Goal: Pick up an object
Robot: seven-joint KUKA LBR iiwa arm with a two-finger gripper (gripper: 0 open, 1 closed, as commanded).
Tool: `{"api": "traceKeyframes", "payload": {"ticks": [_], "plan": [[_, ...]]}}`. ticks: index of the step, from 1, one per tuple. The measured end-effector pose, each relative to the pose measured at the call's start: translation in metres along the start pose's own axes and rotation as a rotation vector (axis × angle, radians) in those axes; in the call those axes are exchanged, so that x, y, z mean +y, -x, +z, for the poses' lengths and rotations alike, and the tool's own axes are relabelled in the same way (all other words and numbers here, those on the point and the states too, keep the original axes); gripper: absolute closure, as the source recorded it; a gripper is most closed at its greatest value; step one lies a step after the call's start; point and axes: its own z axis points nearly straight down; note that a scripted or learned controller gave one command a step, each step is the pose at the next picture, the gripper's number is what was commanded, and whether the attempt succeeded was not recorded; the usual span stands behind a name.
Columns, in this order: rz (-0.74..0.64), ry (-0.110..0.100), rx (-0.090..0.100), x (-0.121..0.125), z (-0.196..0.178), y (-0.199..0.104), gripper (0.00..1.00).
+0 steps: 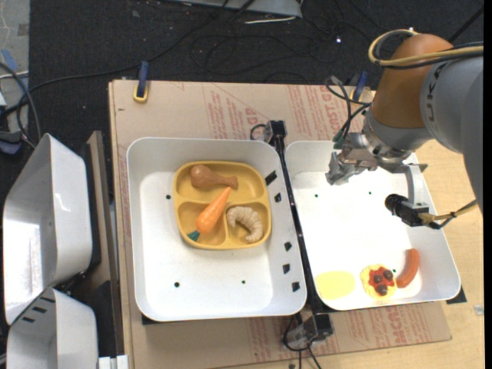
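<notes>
My gripper hangs over the far end of the right bin, with nothing visible in it. At that bin's near end lie a flat yellow slice, a small red and yellow toy food piece and an orange-red sausage, all well apart from the gripper. In the left bin a yellow divided plate holds a brown drumstick, an orange carrot and a pale shrimp.
The grey arm with its orange band comes in from the upper right. A black fitting on a cable hangs over the right bin's right side. White tubs stand off the bench at the left. A clamp grips the board's far edge.
</notes>
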Motion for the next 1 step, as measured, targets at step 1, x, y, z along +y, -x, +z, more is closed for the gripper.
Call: {"api": "traceKeyframes", "payload": {"ticks": [1], "plan": [[-0.002,0.001,0.000,0.0001,-0.0445,-0.0053,1.00]]}}
